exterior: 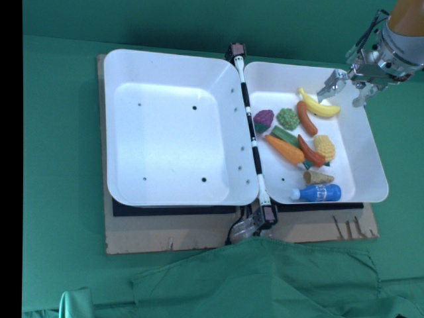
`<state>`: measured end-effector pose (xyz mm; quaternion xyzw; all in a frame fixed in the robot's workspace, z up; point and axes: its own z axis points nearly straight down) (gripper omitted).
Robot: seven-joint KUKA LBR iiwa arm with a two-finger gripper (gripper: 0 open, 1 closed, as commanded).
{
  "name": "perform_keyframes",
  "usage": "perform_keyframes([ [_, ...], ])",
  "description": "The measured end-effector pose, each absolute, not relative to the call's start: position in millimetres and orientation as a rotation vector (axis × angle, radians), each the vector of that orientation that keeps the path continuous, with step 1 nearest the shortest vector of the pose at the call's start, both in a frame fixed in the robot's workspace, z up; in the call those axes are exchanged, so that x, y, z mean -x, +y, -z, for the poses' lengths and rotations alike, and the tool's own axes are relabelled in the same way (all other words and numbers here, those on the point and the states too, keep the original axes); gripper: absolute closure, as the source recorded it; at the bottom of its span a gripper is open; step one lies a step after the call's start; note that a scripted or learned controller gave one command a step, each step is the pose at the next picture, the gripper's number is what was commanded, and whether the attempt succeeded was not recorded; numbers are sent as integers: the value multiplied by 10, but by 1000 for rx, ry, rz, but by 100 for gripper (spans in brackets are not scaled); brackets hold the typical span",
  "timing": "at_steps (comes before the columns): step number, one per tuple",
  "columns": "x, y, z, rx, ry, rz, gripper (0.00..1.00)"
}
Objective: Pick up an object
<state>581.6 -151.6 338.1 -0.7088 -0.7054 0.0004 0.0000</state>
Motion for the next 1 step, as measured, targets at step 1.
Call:
perform_keyframes([
  [1, -5830, -1531, -3491, 2233, -2216, 0, 100],
])
